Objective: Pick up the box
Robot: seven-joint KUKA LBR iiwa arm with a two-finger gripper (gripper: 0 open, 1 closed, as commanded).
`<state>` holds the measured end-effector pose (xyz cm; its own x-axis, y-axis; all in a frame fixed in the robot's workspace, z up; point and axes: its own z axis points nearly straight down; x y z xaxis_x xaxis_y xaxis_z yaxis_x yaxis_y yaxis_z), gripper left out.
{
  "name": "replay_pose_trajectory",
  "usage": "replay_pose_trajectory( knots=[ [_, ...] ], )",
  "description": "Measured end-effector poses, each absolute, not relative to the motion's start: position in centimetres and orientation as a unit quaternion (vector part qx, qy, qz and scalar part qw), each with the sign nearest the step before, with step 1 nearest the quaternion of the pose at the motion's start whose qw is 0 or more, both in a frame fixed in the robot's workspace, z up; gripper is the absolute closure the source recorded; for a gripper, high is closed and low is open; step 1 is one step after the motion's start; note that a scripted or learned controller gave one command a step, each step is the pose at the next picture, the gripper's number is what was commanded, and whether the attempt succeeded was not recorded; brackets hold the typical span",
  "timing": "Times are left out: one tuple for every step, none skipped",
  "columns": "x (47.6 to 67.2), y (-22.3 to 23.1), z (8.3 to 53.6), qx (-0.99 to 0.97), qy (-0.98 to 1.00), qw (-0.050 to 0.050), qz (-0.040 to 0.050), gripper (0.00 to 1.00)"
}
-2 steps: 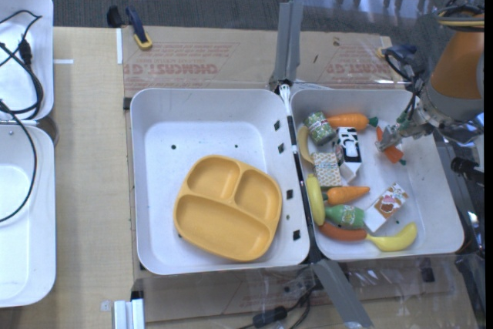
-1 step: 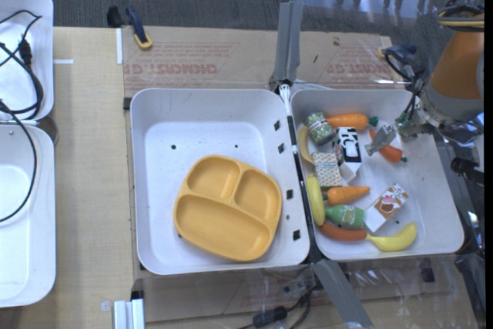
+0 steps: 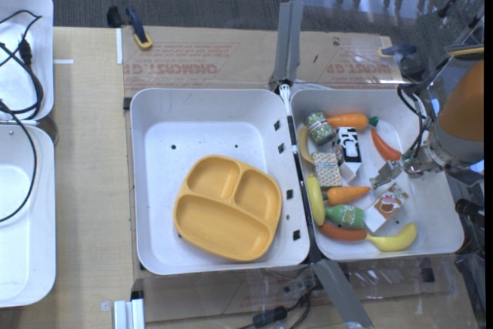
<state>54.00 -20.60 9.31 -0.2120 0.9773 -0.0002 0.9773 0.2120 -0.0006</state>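
The box (image 3: 326,169), a small patterned carton, lay amid toy food in the right bin (image 3: 443,223), likely light and stiff, best pinched across its narrow sides; whether the gripper (image 3: 387,175) was closed I could not tell.

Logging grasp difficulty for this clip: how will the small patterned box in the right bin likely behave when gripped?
The box looks flat-sided and stiff, so it probably won't roll. It seems small, likely light. Toys crowd it closely, so it may shift or jam when nudged.
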Motion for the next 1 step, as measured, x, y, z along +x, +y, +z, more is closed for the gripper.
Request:
replay_pose_trajectory(
  knots=[
    [60.76,-21.42,9.19,-0.634,-0.774,0.002,-0.0036,0.0]
  ],
)
